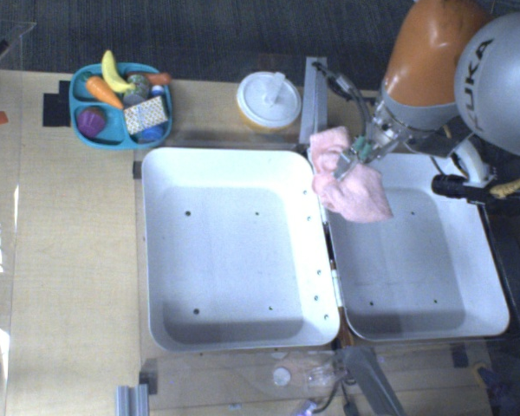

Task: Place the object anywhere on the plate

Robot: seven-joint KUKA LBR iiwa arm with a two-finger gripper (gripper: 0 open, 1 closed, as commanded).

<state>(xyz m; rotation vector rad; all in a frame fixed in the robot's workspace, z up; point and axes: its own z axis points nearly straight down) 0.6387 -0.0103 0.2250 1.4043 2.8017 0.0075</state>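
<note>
Gripper pinching pink cloth, "KUKA" on arm

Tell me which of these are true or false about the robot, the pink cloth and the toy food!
1. The soft pink cloth lies over the edge between the two shallow white bins. True.
2. The yellow toy banana sits in the left white bin. False: it sits in the blue divided plate on the bench.
3. The two-finger gripper is at the pink cloth. True.
4. The round white lidded cup stands inside the right white bin. False: it stands behind the bins.
</note>
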